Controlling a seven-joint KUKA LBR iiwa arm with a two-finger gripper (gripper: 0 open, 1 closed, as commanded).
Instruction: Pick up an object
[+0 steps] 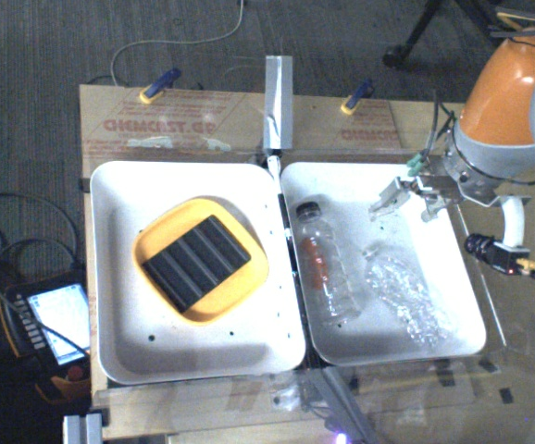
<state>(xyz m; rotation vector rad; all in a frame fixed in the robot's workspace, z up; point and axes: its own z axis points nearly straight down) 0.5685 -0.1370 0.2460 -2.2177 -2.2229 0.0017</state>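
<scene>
two bins (110, 276), one yellow tray (202, 258), one bottle (325, 263)

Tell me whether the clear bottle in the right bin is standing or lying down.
Lying down. The clear plastic bottle rests on its side on the floor of the right bin, its dark cap toward the bin's far wall and its body running toward the near edge.

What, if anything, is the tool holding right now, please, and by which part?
Nothing is held. The tool hangs over the right white bin, apart from the clear plastic bottle and the crumpled clear plastic wrap.
</scene>
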